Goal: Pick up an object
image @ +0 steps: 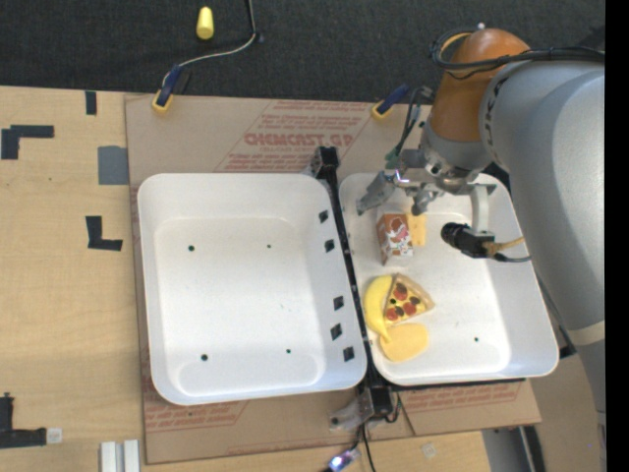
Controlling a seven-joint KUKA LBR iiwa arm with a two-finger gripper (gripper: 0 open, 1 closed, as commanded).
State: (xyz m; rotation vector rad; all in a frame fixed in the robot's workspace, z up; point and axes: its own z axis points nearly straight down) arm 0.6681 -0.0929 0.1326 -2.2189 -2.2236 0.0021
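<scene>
Overhead slanted view of a bench w/ two shallow white bins side by side. The grey arm w/ orange band reaches in from the right; its gripper (397, 197) hangs over the right bin (501, 347) near its far left corner, jaws spread apart, gripping nothing. Just below the fingertips, toward the bin's middle, a small red-and-white carton (394, 238) stands touching a yellow block (419, 230). Nearer the front left, a toy pizza slice (405, 299) lies on yellow toy pieces (398, 337). Left bin (236, 283) alongside
</scene>
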